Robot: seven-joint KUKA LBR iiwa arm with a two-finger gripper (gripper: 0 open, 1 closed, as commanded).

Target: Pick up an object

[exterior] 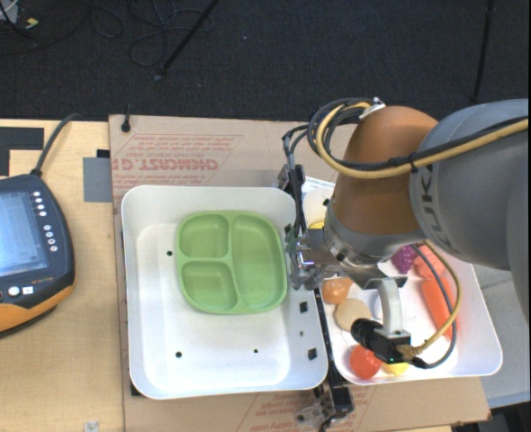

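Beside the hand (312,273), a peach ball (348,314)

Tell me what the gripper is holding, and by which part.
Cannot be told: the arm covers the gripper, which is low over the right bin among the toy food.

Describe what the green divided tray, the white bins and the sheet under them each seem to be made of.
Green divided tray: likely moulded plastic, matte, with rounded one-piece compartments. Left bin and right bin: probably smooth, slightly glossy white plastic with soft rolled rims. Sheet: cardboard, plain brown, dull, with red print.
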